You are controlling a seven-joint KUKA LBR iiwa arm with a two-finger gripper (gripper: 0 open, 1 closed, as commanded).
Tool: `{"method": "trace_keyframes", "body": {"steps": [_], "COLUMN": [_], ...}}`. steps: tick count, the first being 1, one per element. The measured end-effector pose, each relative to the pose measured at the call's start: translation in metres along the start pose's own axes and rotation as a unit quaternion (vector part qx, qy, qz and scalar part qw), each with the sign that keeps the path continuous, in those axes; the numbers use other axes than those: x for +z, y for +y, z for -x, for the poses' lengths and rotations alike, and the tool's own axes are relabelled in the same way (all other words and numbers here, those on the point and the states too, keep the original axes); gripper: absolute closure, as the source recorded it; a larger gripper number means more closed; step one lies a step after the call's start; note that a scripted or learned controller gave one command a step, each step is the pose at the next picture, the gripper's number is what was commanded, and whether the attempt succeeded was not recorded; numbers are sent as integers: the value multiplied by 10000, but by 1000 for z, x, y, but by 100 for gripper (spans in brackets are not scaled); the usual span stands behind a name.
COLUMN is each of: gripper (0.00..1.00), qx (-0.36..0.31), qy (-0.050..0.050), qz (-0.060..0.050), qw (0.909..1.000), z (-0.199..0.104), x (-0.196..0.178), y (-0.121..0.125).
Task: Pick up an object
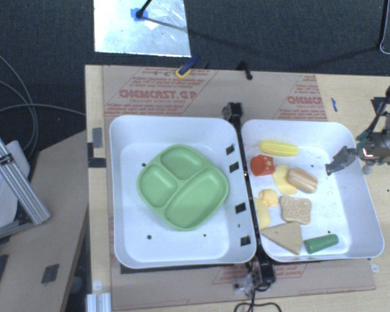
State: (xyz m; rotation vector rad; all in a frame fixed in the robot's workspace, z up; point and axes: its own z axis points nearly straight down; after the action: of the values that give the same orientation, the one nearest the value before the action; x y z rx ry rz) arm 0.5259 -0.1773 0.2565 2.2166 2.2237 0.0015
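Observation:
The right bin holds several toy foods: a yellow corn cob, a red pepper, a hot dog bun, a yellow piece, a toast slice, a tan wedge and a green pickle. My gripper hangs over the right side of this bin, just right of the hot dog bun and apart from it. Nothing appears to be held in it.
The left bin contains a green divided plate. A black divider with clips runs between the bins. The arm's wrist sits at the right edge. Cardboard lies under both bins.

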Motion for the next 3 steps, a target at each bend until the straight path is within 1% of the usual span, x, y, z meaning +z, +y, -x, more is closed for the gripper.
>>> {"method": "trace_keyframes", "body": {"steps": [1,2,3], "gripper": [0,0,0], "qx": [-48,-47,23], "qy": [36,15,5], "qz": [-48,17,-14], "qw": [10000,10000,10000], "z": [-114,-184,-152], "x": [76,72,65], "y": [-41,10,-33]}}
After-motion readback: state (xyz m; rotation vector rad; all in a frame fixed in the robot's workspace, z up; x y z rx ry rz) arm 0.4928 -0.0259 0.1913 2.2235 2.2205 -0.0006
